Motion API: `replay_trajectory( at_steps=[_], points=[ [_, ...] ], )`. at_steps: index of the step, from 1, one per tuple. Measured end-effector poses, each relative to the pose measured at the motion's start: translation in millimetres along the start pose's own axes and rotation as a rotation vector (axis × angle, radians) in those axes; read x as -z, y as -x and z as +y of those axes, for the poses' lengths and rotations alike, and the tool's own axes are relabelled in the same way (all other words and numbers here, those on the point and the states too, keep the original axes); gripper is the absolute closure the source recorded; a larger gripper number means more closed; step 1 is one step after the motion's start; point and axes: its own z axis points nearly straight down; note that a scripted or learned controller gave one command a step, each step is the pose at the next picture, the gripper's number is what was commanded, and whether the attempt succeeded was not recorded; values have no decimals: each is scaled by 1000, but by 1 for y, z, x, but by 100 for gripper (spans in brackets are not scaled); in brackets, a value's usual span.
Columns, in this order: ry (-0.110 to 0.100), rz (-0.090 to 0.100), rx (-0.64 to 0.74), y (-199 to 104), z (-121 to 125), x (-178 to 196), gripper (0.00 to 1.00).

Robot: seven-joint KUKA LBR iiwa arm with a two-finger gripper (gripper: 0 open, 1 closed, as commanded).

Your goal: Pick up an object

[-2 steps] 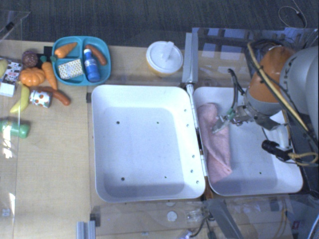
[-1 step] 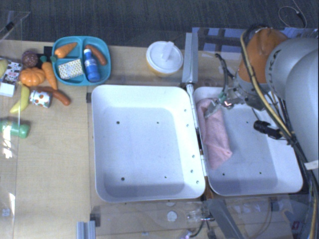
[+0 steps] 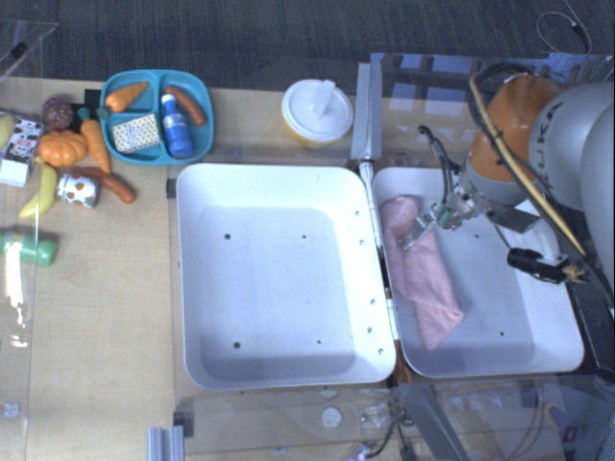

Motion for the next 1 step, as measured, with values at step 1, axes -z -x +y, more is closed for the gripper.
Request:
replay_trajectory(
  at_steps=[1],
  points=[
    [5, 0, 2, -1, 3, 12, 100]
  ],
)
